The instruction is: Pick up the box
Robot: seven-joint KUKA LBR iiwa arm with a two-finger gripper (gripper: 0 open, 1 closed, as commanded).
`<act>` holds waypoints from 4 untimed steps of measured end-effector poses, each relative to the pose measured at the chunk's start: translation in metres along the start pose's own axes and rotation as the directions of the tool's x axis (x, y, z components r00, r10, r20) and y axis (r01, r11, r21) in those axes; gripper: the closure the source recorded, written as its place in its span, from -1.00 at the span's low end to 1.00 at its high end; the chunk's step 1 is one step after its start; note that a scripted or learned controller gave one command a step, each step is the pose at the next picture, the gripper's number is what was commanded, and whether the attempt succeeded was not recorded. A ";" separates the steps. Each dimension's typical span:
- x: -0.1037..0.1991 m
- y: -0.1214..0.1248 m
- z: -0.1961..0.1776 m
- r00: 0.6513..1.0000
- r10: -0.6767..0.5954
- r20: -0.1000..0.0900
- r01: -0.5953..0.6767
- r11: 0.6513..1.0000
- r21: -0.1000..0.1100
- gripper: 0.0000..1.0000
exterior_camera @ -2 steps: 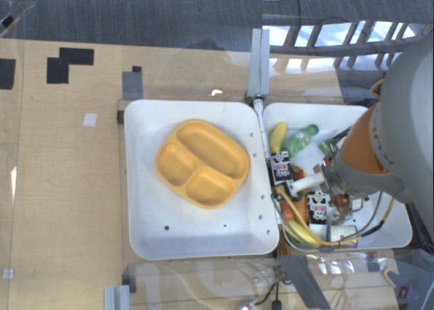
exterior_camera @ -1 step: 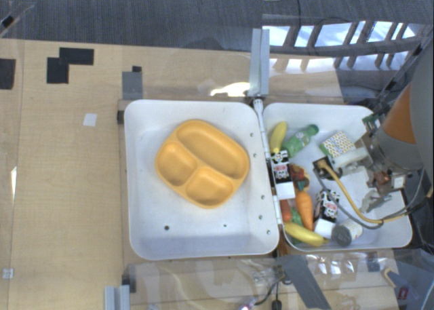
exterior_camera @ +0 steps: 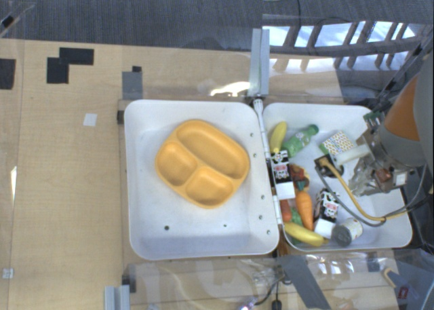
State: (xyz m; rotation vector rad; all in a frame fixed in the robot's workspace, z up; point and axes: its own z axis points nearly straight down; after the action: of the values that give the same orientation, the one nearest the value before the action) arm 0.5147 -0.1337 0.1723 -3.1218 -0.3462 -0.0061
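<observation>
Curved yellow banana (exterior_camera: 304,235), patterned box (exterior_camera: 338,144)

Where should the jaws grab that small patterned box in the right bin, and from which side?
Come from above and close across the short sides of the patterned box. It lies tilted near the bin's far side, its top face showing, with the green bottle close on its left, so side approaches look crowded.

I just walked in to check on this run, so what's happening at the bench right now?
A grey robot arm with an orange band reaches in from the right over the right bin, which is cluttered with toy food: bananas, a carrot, a green bottle and small cartons. Its gripper hangs low over the bin's right half, beside a small patterned box; I can't see anything between its fingers. The left bin has a yellow divided plate lying in it.
</observation>
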 end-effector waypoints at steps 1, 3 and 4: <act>-0.017 0.055 0.082 1.000 0.015 -0.007 -0.015 1.000 -0.005 1.00; -0.013 0.053 0.061 1.000 -0.001 -0.012 0.001 1.000 -0.005 1.00; -0.011 0.052 0.050 1.000 -0.010 -0.015 0.010 1.000 -0.005 1.00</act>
State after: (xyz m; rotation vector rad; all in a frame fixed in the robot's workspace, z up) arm 0.5158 -0.1870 0.1223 -3.1228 -0.3616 -0.0303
